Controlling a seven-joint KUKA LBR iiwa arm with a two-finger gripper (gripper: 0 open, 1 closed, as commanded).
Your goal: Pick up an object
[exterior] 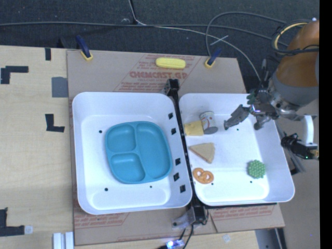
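**Arm over the right bin, nothing picked up so far**

The grey KUKA arm with its orange band (306,40) reaches in from the right, and its dark two-finger gripper (236,117) hangs over the upper part of the shallow white right-hand bin (275,139). The gripper points left, toward the group of objects near the divider. Whether it is open or closed cannot be told from this slanted view; no object is seen in it.

The candidates for picking all lie in the right bin. A small grey metallic cup-like piece (208,121) sits nearest the gripper, just to its left. Touching or just beside it is a pale yellow cheese-like block (194,128). Below them lies a tan wedge shaped like a slice of bread (203,152), then an orange pretzel-shaped ring (203,176) near the front. A green knobbly ball (256,168) rests apart, toward the bin's right side.

The left white bin (88,139) holds a blue plastic divided plate (138,152). A yellow banana-like toy (170,63) lies on the cardboard sheet (129,71) behind the bins.

Judging by this, the task is at its early stage: the approach is made, but the descent, the grasp and the lift all remain. The grey cup-like piece looks the likeliest target.
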